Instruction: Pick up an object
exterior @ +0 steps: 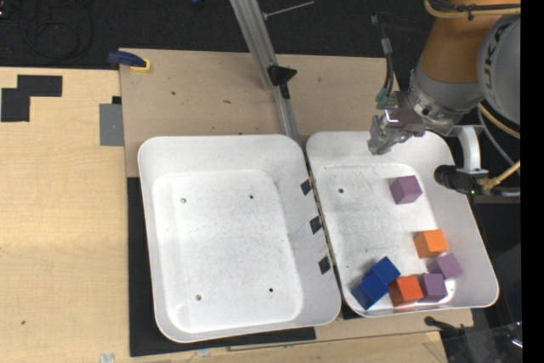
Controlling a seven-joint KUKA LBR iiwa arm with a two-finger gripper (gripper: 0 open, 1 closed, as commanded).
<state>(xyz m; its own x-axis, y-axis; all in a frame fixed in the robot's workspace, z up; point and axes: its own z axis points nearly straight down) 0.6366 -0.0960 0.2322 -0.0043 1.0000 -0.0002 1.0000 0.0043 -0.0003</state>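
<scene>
The right bin (348,150) holds several small blocks. A purple cube (405,189) lies alone in its upper half. An orange block (431,242) and a purple block (448,266) sit lower right. At the front edge a blue block (376,281), an orange block (407,290) and a purple block (433,286) crowd together. My gripper (384,137) hangs over the bin's far edge, up and left of the lone purple cube, and nothing shows between its fingers.
The left bin (161,157) lies beside the right one, with black clips (314,224) along the shared edge. A slanted aluminium bar (255,38) rises behind the bins. The grey and orange arm (467,30) comes in from the upper right.
</scene>
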